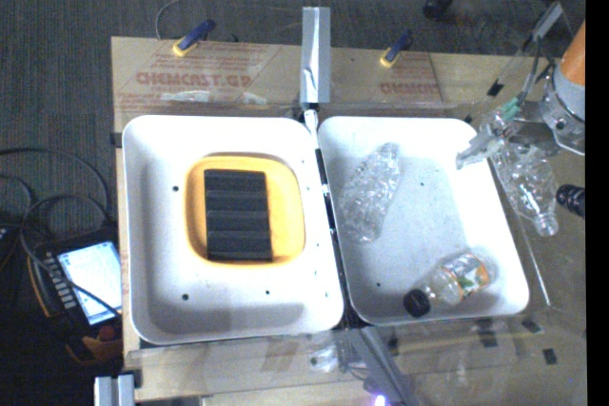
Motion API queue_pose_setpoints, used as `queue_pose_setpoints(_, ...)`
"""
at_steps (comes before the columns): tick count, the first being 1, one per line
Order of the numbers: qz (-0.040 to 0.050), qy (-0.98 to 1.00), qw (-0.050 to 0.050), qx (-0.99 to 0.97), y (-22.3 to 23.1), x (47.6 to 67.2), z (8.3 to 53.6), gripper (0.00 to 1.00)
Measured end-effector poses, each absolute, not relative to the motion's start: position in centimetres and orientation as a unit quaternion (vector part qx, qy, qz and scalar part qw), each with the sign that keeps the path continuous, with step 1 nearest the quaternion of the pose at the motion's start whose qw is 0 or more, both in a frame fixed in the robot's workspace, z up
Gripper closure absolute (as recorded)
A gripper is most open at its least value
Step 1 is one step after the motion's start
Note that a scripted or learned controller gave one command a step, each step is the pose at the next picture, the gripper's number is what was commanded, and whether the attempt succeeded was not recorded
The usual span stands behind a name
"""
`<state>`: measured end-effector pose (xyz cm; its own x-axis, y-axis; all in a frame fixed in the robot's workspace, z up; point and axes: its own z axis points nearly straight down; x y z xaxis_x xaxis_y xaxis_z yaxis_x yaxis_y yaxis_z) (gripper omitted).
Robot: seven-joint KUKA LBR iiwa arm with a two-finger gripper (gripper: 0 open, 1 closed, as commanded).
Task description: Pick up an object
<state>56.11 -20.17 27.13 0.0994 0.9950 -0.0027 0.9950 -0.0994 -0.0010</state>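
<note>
Your gripper [495,133] sits at right bin [433,295] edge, clear bottle [529,185] clamped between its fingers, hanging outside rim.

Clear crushed plastic bottle [370,190] lies in the right bin [428,233], upper-left part, near the divider, long axis slanted, top toward the upper right. Second bottle [449,281], clear with a colourful label and black cap, lies on its side at the bin's lower right, cap pointing lower left, close to the front wall. Third clear bottle [529,183], crumpled, sits past the bin's right rim, just under the arm's end, neck toward the lower right; whether it is held cannot be told. Yellow tray with a black ribbed insert [243,210] lies flat in the middle of the left bin [157,204].
</note>
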Motion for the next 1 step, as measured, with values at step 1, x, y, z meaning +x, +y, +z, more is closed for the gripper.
queue_pose_setpoints(1,-0.0014,0.671,0.001,0.741,-20.17,56.1,27.13,0.0)
